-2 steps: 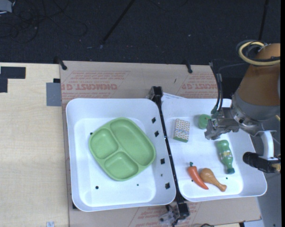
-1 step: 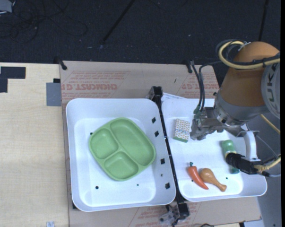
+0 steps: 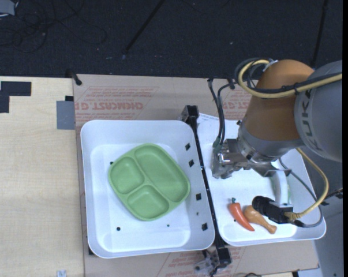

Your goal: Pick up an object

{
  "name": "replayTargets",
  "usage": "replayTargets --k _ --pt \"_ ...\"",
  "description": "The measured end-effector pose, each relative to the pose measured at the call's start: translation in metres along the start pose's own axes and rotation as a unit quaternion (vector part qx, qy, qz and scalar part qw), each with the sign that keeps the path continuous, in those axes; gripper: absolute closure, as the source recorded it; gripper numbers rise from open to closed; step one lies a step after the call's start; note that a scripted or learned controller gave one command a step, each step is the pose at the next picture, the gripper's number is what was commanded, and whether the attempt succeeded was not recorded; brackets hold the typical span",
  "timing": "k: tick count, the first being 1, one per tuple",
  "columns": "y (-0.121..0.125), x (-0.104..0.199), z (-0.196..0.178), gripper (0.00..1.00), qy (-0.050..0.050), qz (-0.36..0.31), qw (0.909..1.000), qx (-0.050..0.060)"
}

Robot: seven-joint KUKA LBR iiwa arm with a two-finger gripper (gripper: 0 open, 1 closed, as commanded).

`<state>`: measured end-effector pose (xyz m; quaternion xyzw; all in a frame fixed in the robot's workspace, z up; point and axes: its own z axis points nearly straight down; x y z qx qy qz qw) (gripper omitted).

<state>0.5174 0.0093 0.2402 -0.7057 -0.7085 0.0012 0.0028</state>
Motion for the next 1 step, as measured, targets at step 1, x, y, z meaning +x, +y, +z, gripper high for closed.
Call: replayTargets --k 1 --pt "0.0059 0.0548 0.0120 1.00 0.000 0.000 1.0000 0.000"
